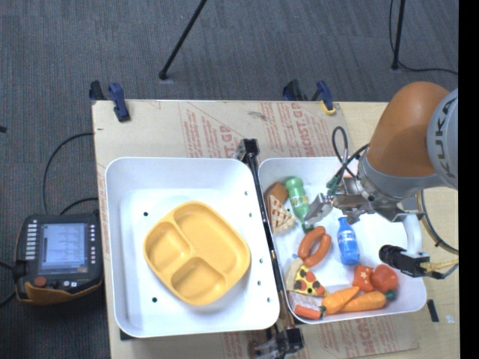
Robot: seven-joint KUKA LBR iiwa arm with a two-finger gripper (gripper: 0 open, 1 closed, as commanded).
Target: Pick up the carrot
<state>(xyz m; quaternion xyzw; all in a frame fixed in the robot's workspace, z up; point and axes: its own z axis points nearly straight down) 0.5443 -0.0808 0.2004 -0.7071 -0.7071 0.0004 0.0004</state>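
Observation:
Two orange carrots [353, 300] lie side by side along the front wall of the right bin [408, 305], one with a green end toward the right. A smaller carrot piece [307, 311] rests in the bin's front left corner. My gripper [333, 212] hangs over the middle of the right bin, behind the carrots and just above a blue bottle [347, 242]. Its fingers [316, 209] are spread open with nothing between them. The arm's orange band covers the bin's back right part.
The right bin also holds sausages [314, 246], a pizza slice [305, 279], a red tomato [383, 277], a green bottle [297, 192] and a waffle piece [281, 215]. A yellow divided plate [196, 253] sits in the left bin [120, 275]. A teach pendant [56, 257] lies at the left.

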